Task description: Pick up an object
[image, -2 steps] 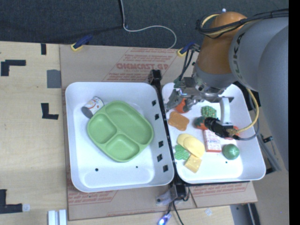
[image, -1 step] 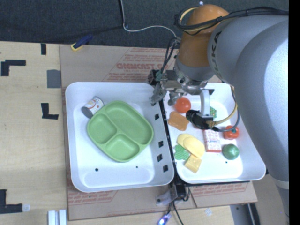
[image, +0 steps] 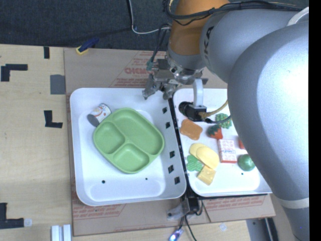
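Camera view is showing the claw hanging over the far end of the divider btwn the two bins, w/ nothing visibly pinched. Can't tell if it's spread or pressed together; too cluttered up there. Nearest pickable thing is looking like the orange piece, lying in the right bin just right of and nearer than the claw. Green tray is sitting in the left bin, further off, near-left.
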Robot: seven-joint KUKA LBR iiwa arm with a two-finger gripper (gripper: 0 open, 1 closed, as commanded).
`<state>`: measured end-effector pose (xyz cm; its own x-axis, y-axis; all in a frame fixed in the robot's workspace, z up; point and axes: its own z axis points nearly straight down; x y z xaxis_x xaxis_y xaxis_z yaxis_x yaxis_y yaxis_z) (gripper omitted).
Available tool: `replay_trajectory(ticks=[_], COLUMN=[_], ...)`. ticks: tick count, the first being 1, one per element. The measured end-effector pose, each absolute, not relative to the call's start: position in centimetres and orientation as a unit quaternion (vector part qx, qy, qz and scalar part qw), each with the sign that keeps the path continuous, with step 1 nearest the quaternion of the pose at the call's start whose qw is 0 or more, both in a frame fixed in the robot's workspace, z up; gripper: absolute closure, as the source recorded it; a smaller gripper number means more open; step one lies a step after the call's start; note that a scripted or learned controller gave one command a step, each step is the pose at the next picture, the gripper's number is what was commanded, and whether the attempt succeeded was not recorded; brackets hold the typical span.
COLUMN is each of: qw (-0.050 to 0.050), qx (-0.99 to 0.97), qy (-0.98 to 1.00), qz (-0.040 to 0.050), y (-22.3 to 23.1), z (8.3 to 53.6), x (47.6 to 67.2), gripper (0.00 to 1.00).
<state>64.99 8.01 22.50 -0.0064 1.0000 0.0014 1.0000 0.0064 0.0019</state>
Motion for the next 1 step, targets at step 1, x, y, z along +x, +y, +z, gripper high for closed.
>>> replay_trajectory(ticks=[1], qw=[0.0], qx=[0.706], qy=[0.708], qz=[-0.0007], y=[8.57], z=[21.42], x=[66.28], gripper=[1.0])
